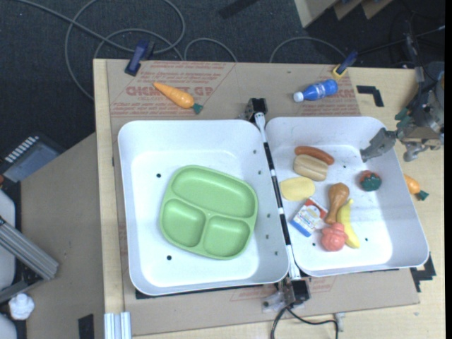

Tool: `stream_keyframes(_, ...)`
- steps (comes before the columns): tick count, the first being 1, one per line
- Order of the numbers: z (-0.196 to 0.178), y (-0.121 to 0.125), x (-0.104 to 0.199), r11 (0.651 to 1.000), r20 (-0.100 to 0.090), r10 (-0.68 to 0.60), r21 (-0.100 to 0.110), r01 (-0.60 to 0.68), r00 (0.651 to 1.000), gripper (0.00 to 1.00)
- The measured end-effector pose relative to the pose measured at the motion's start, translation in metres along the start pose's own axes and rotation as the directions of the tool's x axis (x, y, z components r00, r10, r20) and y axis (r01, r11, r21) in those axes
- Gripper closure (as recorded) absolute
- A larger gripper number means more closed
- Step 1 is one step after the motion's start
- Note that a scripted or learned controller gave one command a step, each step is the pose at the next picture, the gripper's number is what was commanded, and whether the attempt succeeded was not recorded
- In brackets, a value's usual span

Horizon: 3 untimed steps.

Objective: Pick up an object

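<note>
The table (176, 83) takes up most of the frame, a tan board with two white bins side by side. The left bin (141, 154) holds a green tray (208, 210) with three compartments. The right bin (395, 239) holds the loose items: a hot dog (313, 161) toward its upper middle, a yellow piece (296, 188) just below it, a drumstick (337, 198) at the centre, a banana (348, 226) beside a pink-red fruit (334, 238) lower down, a small carton (308, 218) left of those, and a tomato (369, 181) alone near the right wall. Outside the bins, a carrot (175, 94) lies at upper left on the table, a blue bottle (318, 90) at upper right, and a smaller orange item (413, 186) sits past the right bin's edge. The pincer (395, 143) hangs at the right edge of the frame over the right bin's upper right corner, with nothing between its fingers; one grey finger (374, 145) juts toward the bin, and I cannot tell how wide the fingers are spread. The tomato sits nearest and apart from the rest, so it looks the easiest pick. It is likely light, hard plastic, round and smooth, so it could squirt out; closing across its widest middle seems safest.
</note>
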<state>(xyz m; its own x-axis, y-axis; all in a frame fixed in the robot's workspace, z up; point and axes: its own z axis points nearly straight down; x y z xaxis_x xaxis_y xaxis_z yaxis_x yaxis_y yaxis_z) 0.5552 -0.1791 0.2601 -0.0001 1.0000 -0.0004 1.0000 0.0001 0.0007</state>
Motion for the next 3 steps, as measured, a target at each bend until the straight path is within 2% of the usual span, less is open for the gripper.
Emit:
stream_keyframes(1, 0.115, 0.011, 0.012, 1.000, -0.001, 0.000, 0.002, 0.000, 1.000, 0.00)
stream_keyframes(2, 0.176, -0.003, 0.036, 1.000, -0.001, 0.000, 0.003, 0.000, 1.000, 0.00)
stream_keyframes(3, 0.166, -0.002, 0.036, 1.000, 0.000, 0.001, 0.000, -0.001, 1.000, 1.00)
